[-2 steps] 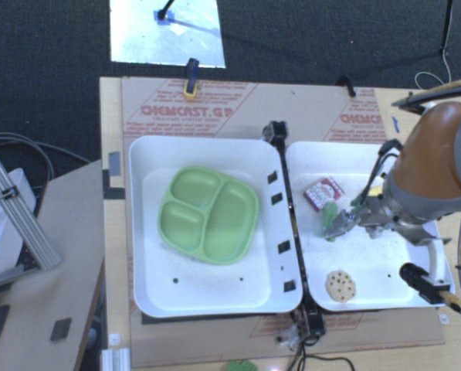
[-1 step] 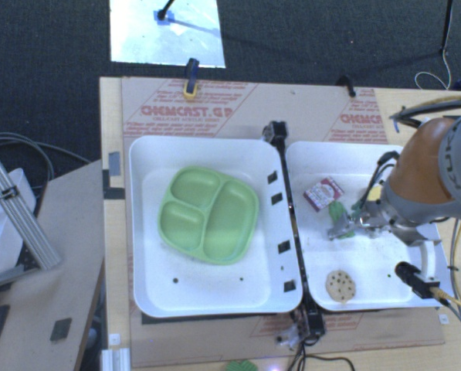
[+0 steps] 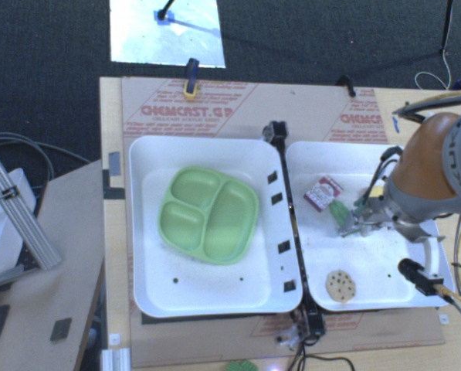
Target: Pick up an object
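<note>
Presently on the bench: two shallow white bins side by side, catalogued relative to the black divider [image 3: 286, 215] running between them.

Left bin [image 3: 149, 284], on the divider's left. Contents: one green sectioned plate [image 3: 208, 215], three compartments, lying flat near the bin's middle, well apart from the divider and from the bin walls.

Right bin [image 3: 384, 284], on the divider's right. Contents:
- One small red and white packet [image 3: 321, 192], lying flat, tilted, near the divider in the bin's far half.
- One green object [image 3: 339, 212], elongated, just beside the packet on the side away from the divider; its farther end meets the gripper tip. Shape too small to identify further.
- One round biscuit with dark chips [image 3: 340, 285], flat on the bin floor at the near edge, apart from the packet and the green object.

Arm: grey, with an orange band [image 3: 422, 161], entering over the right bin from the side opposite the divider. Gripper [image 3: 354, 224] low over the bin floor, pointing toward the divider, its tip at the green object. Whether the claw stands wide, narrow, or closed on the green object cannot be told; the tip is small and blurred.

Beneath both bins: a brown board [image 3: 238, 107] printed with red lettering, with a yellow clamp [image 3: 191, 79] on its far edge, left of the divider's line.
</note>
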Tool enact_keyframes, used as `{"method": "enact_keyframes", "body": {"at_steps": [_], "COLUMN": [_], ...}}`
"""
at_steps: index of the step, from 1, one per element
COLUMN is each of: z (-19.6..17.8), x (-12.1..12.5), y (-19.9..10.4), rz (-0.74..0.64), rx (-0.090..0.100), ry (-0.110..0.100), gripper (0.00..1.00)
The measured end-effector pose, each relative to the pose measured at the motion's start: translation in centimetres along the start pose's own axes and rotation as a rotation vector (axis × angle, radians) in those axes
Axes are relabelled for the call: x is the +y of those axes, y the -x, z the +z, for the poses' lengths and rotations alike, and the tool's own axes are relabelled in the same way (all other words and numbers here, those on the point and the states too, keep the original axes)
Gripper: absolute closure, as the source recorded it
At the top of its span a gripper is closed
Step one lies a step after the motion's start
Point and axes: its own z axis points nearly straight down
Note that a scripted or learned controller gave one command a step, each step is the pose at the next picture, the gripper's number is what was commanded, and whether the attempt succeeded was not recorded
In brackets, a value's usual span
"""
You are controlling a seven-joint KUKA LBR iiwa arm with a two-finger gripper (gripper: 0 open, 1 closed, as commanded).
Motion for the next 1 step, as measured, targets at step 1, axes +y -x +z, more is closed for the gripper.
{"method": "enact_keyframes", "body": {"at_steps": [1], "z": [-9.14], "x": [7.59], "y": [-4.77], "rz": [-0.01], "rx": [0.0], "ry": [0.011], "gripper": [1.0]}}
